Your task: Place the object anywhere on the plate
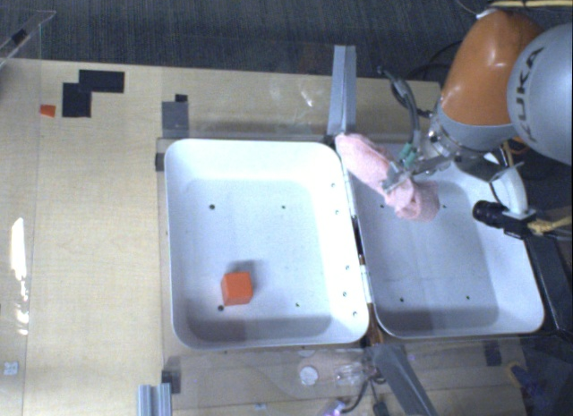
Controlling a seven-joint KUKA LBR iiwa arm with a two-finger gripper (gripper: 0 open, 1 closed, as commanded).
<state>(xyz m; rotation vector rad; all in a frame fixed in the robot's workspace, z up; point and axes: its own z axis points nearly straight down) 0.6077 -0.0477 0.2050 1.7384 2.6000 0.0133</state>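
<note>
From the overhead camera view, the gripper (405,173) sits over the right bin (466,298), on or against a pink cloth-like object (372,162) draped at that bin's upper-left corner; finger state cannot be told. An orange block (237,288) lies in the left bin (269,173). No plate is apparent, and soft fabric could slip or snag on the rim.

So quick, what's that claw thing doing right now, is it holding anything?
Gripper: low over the pink cloth at the top of the right bin; whether it is open, shut or gripping the cloth cannot be told.
</note>
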